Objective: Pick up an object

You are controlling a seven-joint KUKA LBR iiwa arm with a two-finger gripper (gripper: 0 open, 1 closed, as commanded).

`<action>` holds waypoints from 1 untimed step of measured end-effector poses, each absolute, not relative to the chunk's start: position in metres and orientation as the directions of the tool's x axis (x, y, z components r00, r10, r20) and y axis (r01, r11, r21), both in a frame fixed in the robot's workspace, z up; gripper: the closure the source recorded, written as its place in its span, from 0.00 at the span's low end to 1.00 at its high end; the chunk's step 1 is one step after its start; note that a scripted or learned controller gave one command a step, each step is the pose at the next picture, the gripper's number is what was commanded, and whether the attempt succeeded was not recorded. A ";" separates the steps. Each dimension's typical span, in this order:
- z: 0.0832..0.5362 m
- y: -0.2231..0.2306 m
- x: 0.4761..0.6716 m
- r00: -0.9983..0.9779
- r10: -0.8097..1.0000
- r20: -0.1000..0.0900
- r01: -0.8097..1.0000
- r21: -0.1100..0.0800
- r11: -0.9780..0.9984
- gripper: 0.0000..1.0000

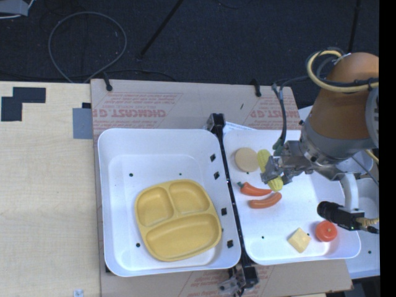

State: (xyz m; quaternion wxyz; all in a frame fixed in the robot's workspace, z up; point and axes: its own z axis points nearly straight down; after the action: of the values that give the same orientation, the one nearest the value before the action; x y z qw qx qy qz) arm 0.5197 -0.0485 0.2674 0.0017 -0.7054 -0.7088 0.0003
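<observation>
Yellow and split into three compartments, a plate [178,220] lies closest to the camera, flat on the floor of the left bin [117,159] and toward that bin's near right corner. It touches nothing else.

Across the divide, in the right bin [272,240], a pale yellow wedge [299,240] sits by the near edge. Just beside it, toward the near right corner, is a round red piece [326,231]; the two lie close but apart.

Further back, near the middle of the right bin, an orange-red sausage shape [265,200] lies crosswise. A red pepper [255,190] with a small green stem lies just behind it, roughly parallel, its stem pointing at the bin's left edge. Whether the two touch cannot be told.

Toward the far left corner of the right bin rests a flat beige disc [246,159]. A yellow corn cob [263,159] lies just to its right, running from far to near.

The jaws are down over the near part of the cob, with yellow showing on both sides of them. Whether they are apart, together or clamped on the cob cannot be told. The arm [340,116] reaches in over the right bin's right edge.

Both bins stand on a cardboard sheet [161,107] on the pale table [43,197].
</observation>
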 end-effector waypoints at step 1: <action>0.269 -0.001 0.528 -0.005 1.000 0.002 1.000 -0.003 0.005 1.00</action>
State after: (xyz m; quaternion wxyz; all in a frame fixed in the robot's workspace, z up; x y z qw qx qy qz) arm 0.5276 -0.0008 0.2685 0.0017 -0.7054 -0.7088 0.0006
